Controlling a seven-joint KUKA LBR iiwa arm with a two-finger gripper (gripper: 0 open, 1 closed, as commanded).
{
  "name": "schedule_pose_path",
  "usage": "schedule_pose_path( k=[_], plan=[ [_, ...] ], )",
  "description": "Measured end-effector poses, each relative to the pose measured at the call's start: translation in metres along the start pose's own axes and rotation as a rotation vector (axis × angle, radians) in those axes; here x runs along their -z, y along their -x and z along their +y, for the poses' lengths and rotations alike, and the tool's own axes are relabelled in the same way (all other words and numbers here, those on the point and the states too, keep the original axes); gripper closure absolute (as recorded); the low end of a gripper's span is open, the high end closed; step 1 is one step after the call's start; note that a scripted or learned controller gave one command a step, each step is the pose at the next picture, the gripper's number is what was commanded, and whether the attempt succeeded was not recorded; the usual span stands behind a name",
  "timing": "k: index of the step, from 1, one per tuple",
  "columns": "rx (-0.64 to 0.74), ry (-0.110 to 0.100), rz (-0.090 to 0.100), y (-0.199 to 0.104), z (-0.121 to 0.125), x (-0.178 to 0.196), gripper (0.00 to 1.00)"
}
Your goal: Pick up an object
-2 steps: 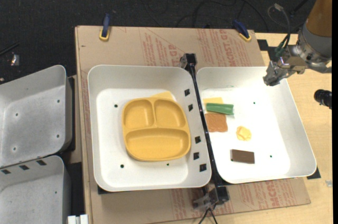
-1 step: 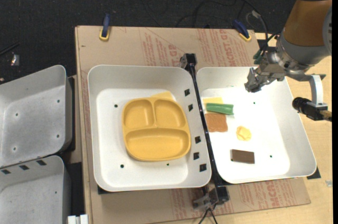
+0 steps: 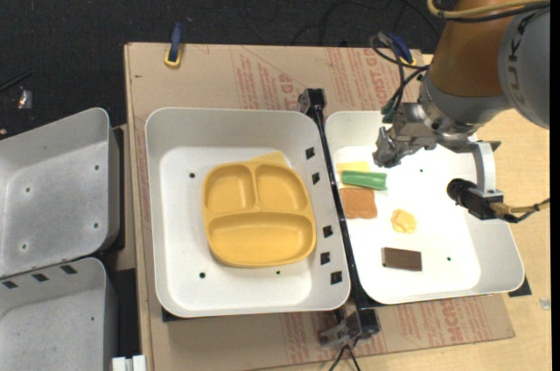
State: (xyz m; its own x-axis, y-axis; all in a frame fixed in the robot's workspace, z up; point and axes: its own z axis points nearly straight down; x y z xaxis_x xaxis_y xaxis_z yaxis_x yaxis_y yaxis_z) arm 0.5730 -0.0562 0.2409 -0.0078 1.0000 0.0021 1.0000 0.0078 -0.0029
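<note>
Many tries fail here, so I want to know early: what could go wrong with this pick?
1. The green piece, yellow strip and brown square lie bunched together; the gripper may catch two or nudge them.
2. They sit near the bin wall, which could block a finger.

Glossy yellow plastic tray [image 3: 260,216], matt white bins [image 3: 166,212]
</note>
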Motion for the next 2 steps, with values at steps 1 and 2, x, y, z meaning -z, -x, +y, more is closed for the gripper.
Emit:
schedule_pose_path(
  k=[1,2],
  plan=[
    [0.000,-0.001,0.000,-0.056,-0.014,-0.013,1.00],
    [0.000,0.001,0.000,-0.108,-0.035,-0.004,1.00]
  ],
)
